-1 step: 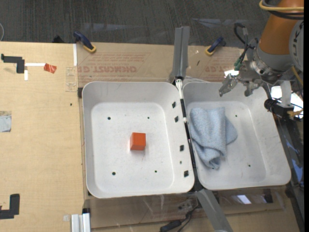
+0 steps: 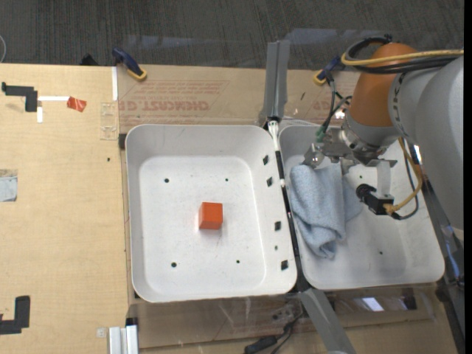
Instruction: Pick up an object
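A crumpled pale blue cloth (image 2: 318, 206) lies in the right bin (image 2: 398, 260), stretched from its upper left corner down towards the middle. My gripper (image 2: 318, 156) is low over the cloth's upper end, and the grey wrist and orange band (image 2: 377, 87) lean in from the right. The gripper's tip meets the top folds of the cloth, and the wrist body hides how it stands there. A small orange cube (image 2: 211, 216) sits alone near the middle of the left bin (image 2: 147, 198).
A raised divider (image 2: 280, 190) with black clips separates the two bins. Cables (image 2: 383, 201) loop from the wrist over the right bin. Clamps (image 2: 130, 63) hold the cardboard backing behind the bins. The wooden bench extends left.
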You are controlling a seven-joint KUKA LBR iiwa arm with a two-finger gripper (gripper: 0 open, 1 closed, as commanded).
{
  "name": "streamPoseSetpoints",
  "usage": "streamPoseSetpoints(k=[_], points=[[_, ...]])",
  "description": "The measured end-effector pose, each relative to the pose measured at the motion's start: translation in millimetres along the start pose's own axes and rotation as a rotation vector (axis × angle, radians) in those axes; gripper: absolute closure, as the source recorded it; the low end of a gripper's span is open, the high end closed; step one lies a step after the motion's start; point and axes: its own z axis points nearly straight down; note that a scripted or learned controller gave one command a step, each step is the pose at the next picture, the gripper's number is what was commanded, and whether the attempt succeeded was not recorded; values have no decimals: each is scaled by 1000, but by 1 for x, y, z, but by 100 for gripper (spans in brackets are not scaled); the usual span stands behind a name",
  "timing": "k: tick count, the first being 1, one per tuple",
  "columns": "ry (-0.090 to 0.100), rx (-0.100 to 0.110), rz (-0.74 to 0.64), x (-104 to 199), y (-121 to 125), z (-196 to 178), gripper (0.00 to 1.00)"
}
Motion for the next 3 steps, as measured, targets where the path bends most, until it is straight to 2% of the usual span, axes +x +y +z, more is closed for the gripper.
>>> streamPoseSetpoints(k=[1, 2, 3], points=[[0, 5, 2, -1, -1, -6, 100], [1, 3, 46, -13, -35, 1, 100], [-1, 3, 270, 9, -10, -99, 100]])
